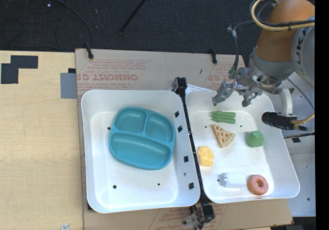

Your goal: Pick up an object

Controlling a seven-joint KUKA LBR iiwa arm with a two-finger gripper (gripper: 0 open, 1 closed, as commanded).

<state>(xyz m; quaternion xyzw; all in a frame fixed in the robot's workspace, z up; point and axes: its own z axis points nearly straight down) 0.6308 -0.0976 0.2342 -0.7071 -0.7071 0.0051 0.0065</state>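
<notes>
Red print is showing upside down on the cardboard sheet (128,72) under the bins, too faint for reading with certainty.

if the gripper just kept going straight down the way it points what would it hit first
Probably the green beans, which lie just below the gripper in the right bin; depth is unclear, so it might land on bare bin floor beside them.
</notes>
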